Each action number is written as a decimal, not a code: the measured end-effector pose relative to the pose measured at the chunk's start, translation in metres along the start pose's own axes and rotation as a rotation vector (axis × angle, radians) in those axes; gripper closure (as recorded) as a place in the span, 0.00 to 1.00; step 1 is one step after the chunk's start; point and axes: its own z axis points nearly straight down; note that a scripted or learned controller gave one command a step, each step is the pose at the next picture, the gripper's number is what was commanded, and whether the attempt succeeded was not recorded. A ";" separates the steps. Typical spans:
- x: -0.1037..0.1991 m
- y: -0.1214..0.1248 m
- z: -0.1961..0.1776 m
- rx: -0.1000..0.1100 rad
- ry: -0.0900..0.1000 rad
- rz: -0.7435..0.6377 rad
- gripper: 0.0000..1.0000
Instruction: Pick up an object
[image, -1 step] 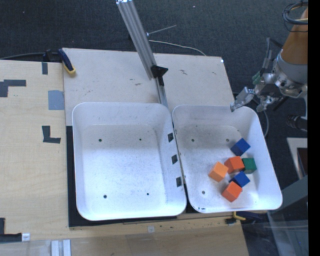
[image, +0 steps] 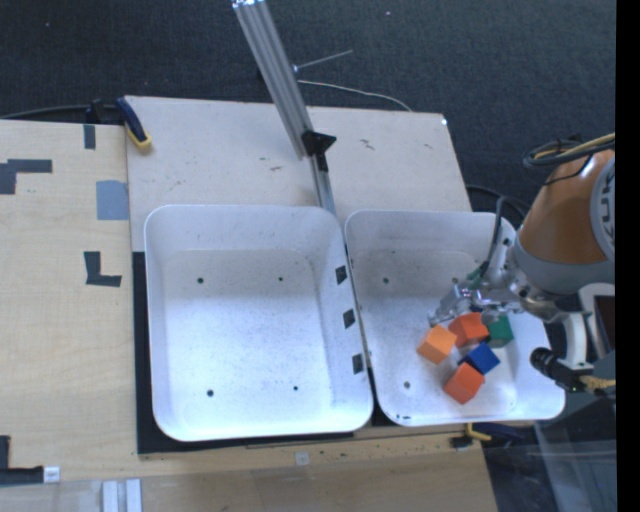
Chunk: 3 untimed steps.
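Note:
Several small blocks lie clustered in the right bin (image: 400, 250): an orange block (image: 437, 344), a red-orange block (image: 468, 326), a blue block (image: 482, 358), a green block (image: 499, 328) and another red-orange block (image: 464, 382). My gripper (image: 462, 303) hangs low over the top of this cluster, just above the red-orange and orange blocks. The grey arm with its orange band (image: 565, 220) reaches in from the right. The fingers are small and dark against the blocks, and nothing is clearly held between them.
The left bin (image: 160, 300) stands beside the right one, sharing a middle wall (image: 350, 300). A metal pole (image: 280, 75) slants across the bench behind the bins. A yellow-handled clamp (image: 133, 122) sits at the bench's far left corner.

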 end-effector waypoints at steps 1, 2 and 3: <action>0.033 -0.007 0.039 -0.020 -0.007 -0.002 0.00; 0.053 -0.046 0.059 -0.017 -0.007 0.000 0.00; 0.054 -0.046 0.049 -0.014 -0.004 -0.002 1.00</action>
